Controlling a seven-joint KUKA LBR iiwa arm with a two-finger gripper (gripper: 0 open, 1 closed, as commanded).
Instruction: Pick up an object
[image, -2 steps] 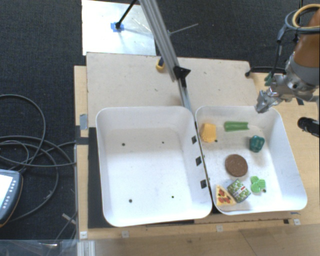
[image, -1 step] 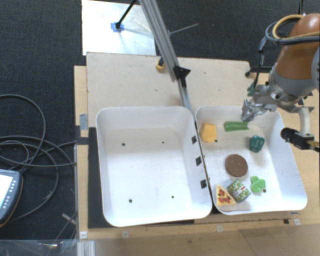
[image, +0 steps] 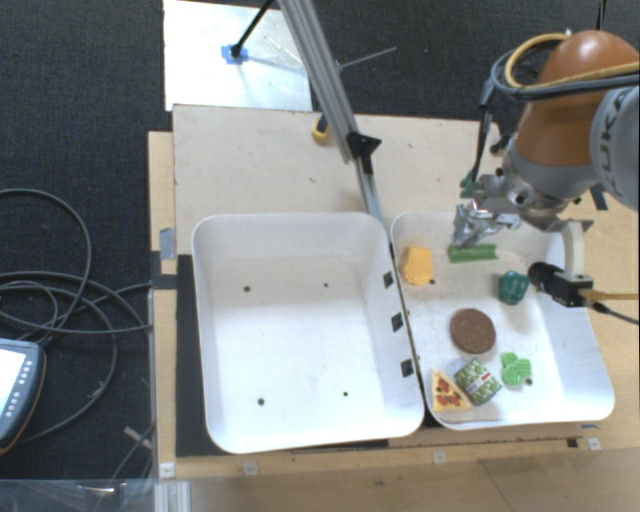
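Observation:
My gripper hangs over the far part of the right bin, directly above a flat green bar. The bar lies just under the gripper's tip, and whether they touch is unclear. A yellow block rests to the left of the bar, close to the bin's left wall. To the right of the bar sits a teal lump. Nearer the front are a brown disc, a green leafy piece, a small green and red can and a pizza slice toy.
The left bin stands beside the right one, their walls meeting in the middle. A slanted metal pole crosses the bench behind the bins. Cables and a tablet lie on the floor at the left.

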